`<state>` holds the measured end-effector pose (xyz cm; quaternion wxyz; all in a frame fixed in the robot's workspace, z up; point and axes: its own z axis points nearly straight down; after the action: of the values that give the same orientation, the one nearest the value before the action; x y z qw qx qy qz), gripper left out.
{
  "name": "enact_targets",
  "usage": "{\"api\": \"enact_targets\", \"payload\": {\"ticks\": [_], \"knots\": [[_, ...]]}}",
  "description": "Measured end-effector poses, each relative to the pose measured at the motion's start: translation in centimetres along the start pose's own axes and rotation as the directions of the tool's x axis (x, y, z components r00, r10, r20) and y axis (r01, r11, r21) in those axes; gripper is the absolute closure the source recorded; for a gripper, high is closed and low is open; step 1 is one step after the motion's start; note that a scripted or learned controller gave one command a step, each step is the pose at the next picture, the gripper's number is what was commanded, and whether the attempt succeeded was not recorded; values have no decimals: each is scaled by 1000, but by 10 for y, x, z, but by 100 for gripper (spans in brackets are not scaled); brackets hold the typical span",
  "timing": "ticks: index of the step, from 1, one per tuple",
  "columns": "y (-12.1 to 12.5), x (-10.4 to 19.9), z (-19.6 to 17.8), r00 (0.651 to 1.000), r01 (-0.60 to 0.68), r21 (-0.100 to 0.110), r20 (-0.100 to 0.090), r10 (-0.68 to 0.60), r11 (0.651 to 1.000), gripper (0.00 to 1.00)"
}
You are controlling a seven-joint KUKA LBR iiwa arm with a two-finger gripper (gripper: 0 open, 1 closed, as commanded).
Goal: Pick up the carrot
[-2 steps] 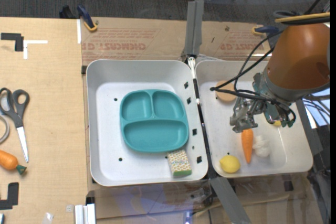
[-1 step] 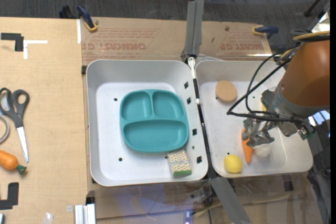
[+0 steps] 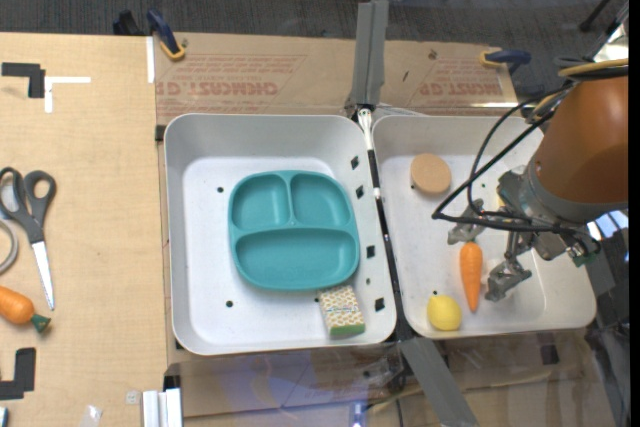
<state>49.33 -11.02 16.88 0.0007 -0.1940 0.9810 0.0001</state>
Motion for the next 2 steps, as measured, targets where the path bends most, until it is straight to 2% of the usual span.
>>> {"api": "enact_targets", "payload": {"ticks": [1, 2], "knots": [[-21, 9, 77, 997, -75, 0, 0, 75, 997, 0], [-20, 7, 68, 997, -71, 0, 3, 71, 997, 100]]}}
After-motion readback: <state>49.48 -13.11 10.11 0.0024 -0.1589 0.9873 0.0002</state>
